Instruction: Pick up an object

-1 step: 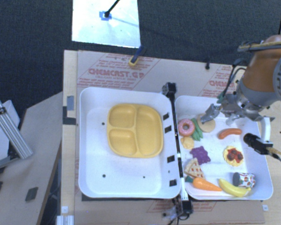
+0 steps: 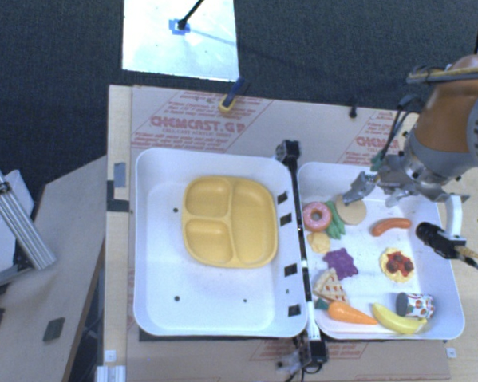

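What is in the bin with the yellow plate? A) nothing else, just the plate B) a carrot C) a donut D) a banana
A: the yellow divided plate lies alone in the left bin, while the banana, donut and carrot all lie in the right bin.
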Robot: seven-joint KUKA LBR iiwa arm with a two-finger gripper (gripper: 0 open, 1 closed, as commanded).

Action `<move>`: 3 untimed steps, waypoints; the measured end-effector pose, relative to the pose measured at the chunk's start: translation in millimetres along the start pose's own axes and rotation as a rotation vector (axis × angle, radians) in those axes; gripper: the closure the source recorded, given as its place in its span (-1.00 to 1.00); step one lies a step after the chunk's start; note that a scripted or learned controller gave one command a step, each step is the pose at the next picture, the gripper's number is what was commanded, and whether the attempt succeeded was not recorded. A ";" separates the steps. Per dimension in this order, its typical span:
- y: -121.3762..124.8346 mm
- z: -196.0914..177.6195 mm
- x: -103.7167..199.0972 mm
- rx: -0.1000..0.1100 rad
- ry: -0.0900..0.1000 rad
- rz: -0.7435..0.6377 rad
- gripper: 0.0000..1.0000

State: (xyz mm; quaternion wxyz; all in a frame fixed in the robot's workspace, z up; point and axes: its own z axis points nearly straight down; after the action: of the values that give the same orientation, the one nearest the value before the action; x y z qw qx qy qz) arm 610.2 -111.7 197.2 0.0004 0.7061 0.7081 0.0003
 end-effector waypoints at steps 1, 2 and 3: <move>1.0 41.7 -0.3 0.003 0.000 0.001 -1.00; 3.3 99.5 -2.2 -0.007 -0.004 0.005 -1.00; 7.4 106.3 -5.0 -0.011 -0.005 0.004 -1.00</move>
State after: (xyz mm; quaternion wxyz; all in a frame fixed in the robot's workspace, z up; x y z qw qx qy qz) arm 617.7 -116.8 90.9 0.0060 0.7074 0.7068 0.0026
